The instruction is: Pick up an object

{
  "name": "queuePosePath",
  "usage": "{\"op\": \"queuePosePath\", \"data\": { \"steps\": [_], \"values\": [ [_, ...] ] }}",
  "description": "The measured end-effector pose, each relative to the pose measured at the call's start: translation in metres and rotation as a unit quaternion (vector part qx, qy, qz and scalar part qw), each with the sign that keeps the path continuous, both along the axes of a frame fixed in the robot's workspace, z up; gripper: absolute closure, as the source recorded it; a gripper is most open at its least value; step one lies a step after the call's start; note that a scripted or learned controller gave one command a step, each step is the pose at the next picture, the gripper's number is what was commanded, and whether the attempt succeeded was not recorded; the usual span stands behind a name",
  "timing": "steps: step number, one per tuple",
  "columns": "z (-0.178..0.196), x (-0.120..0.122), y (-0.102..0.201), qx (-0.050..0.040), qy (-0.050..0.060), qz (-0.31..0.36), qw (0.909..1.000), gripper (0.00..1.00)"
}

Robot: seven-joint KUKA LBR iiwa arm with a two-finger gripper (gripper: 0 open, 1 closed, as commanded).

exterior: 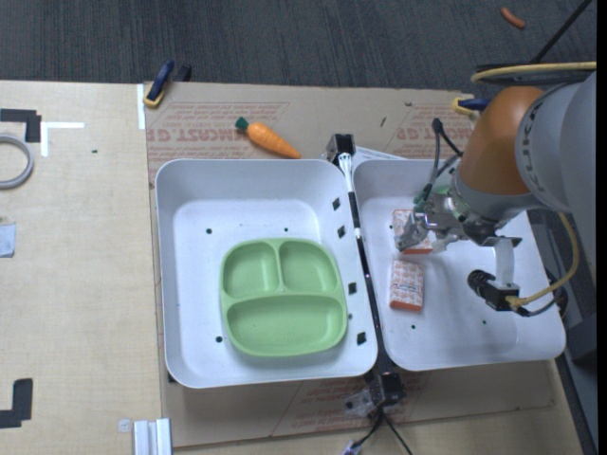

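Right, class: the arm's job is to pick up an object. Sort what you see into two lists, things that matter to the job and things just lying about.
Part of the job:
gripper
two small packets in the right bin

Just lying about:
green divided plate in the left bin
toy carrot on the bench
blue clip

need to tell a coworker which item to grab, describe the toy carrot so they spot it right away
Start from the two white bins, the left bin holding a green divided plate. Look just past that bin's far rim, on the brown cardboard outside both bins. The carrot lies there, small and orange with a green tip, the only orange tapered thing on the cardboard.
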State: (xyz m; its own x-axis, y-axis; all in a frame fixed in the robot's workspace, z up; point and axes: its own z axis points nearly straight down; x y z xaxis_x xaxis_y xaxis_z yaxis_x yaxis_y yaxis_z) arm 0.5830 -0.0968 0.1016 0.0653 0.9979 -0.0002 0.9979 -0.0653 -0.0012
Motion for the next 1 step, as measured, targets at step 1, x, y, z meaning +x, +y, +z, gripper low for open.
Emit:
{"op": "queuePosePath", "data": {
  "steps": [1],
  "values": [
    [0.0905, -0.0055, 0.0142, -0.0005, -0.001, -0.241, 0.9705, 1.0]
  ]
}}
